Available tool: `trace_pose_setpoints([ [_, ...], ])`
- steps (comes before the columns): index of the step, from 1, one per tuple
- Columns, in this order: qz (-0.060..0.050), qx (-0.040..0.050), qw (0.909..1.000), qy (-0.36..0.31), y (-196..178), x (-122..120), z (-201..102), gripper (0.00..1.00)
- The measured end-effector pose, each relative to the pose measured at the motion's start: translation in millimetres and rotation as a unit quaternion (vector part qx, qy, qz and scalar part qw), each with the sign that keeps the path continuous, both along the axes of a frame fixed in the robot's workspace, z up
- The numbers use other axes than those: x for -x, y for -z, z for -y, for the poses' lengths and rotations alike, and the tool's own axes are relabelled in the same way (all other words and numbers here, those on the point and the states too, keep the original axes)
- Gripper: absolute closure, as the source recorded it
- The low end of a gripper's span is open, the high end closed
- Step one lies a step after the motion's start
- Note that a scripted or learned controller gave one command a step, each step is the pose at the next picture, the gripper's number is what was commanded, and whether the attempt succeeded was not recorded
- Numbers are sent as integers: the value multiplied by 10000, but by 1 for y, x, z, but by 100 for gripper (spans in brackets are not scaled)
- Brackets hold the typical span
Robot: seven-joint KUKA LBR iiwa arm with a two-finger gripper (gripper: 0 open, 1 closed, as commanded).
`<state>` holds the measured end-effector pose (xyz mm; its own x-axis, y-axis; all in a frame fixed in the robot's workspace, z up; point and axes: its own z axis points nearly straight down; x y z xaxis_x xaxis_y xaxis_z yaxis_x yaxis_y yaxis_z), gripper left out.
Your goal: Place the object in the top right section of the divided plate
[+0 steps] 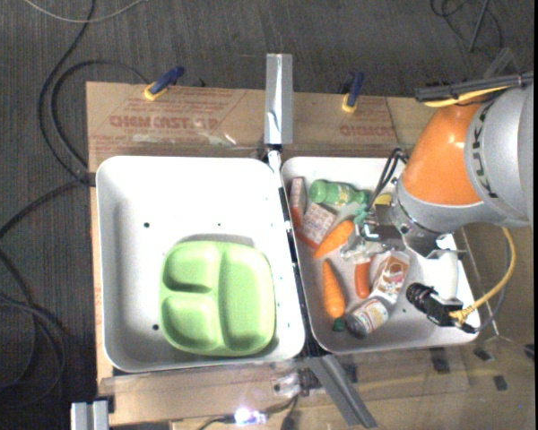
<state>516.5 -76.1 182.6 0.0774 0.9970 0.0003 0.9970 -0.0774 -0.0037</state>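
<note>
- Camera view: two white bins are sitting side by side on the surface [242, 119], which looks like brown board with clamps along its far edge.
- The left bin [125, 204] is holding just the green plate [220, 298], lying flat toward the near side, dividers facing up.
- The right bin [448, 325] is carrying the clutter: a green bottle [334, 193] at the far end, a carrot [333, 289] lying near the middle, another carrot [334, 238] slanting just above it, a small jar [369, 316] at the near edge and some flat packets in between.
- The arm [462, 164] is reaching in from the right, its orange band hanging over the right bin.
- The pincer [369, 240] is hovering low among the pile, right by the slanted carrot. Honestly can't tell if it's released or clenched, or which object it's going for.
- All the objects are lying in the right bin, well apart from the plate.
</note>
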Motion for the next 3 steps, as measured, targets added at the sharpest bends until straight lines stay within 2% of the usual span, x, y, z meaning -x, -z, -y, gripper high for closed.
trace_pose_setpoints([
  [1,20,27,9971,758,-252,27,66,100],
  [2,4,0,9998,-180,-83,32,29,100],
  [3,20,23,10000,72,-252,25,88,100],
])
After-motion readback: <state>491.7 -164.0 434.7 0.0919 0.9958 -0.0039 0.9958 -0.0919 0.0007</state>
